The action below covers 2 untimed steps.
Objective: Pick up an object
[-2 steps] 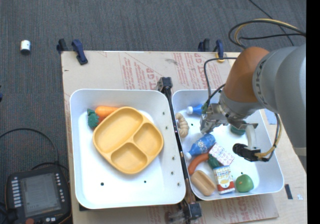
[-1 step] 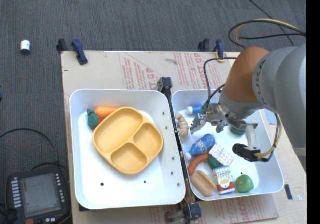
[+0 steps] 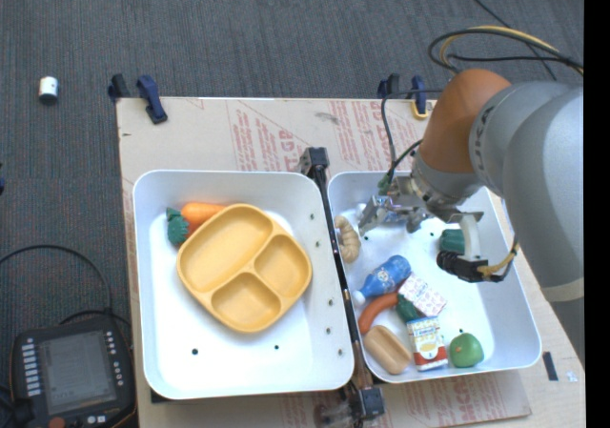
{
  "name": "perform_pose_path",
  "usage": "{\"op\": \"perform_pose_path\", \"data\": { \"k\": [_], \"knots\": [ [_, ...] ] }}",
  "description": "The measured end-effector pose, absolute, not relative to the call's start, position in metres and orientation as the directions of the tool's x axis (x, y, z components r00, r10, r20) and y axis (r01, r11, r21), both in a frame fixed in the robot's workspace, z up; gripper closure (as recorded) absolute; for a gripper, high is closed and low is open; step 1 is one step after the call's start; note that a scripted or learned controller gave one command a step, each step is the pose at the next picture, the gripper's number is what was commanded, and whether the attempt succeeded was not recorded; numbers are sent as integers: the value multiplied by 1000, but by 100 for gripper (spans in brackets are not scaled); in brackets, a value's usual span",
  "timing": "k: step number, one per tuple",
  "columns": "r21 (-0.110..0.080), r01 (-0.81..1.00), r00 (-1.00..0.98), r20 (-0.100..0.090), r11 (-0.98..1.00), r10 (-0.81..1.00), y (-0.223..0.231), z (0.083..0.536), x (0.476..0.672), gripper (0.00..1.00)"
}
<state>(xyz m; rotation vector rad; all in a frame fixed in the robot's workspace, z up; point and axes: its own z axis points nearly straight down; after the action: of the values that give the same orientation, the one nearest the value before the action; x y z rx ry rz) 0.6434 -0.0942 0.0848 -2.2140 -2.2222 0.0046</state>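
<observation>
The end effector [image 3: 381,214] hangs low in the right bin [image 3: 505,316], just above the blue bottle [image 3: 385,276]. Whether it grips anything, I cannot tell. A yellow tray [image 3: 244,267] sits in the left bin [image 3: 162,340].

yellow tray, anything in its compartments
Empty: the tray shows bare yellow in all three compartments; the carrot lies beside it.

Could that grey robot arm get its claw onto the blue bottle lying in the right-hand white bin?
Probably yes. The blue bottle lies on top with nothing over it, and the gripper hangs just above and behind it in the same right bin. The red sausage and red-and-white packet crowd its sides, so a clean grab is less sure.
</observation>
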Motion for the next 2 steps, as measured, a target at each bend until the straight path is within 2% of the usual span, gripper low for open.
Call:
{"op": "perform_pose_path", "data": {
  "k": [1, 2],
  "knots": [
    [-10, 1000, -7, 2, 7, 1000, -94, 92, 643, 100],
    [-11, 1000, -7, 2, 7, 1000, -94, 92, 643, 0]
  ]
}}
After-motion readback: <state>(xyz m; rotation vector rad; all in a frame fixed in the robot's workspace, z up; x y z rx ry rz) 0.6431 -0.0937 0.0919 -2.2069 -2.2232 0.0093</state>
